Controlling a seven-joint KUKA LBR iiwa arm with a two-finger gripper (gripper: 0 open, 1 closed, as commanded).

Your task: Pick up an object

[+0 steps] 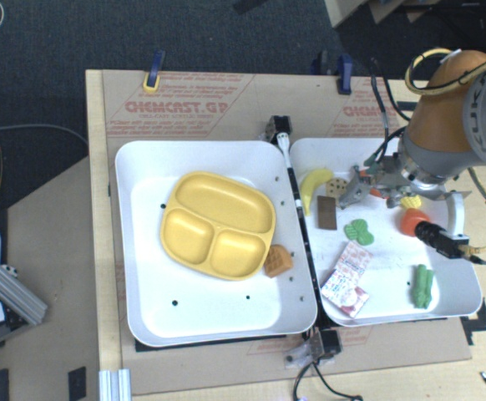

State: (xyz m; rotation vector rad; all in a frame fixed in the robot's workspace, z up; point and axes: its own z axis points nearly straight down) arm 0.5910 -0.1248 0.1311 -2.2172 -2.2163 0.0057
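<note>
At the right of the frame, the arm, grey with an orange band, reaches over the right bin, its gripper low above the bin's upper part; whether the claw is wide or narrow cannot be told, and nothing shows between it. Just left of the gripper lie a yellow banana, a small brown cookie and a dark brown bar. Below these sit a green round piece and a red-and-white packet; an orange-red piece and a green pod lie toward the bin's right side. Across the left bin, a yellow divided plate rests near centre, with a brown pastry touching its lower right edge.
</note>
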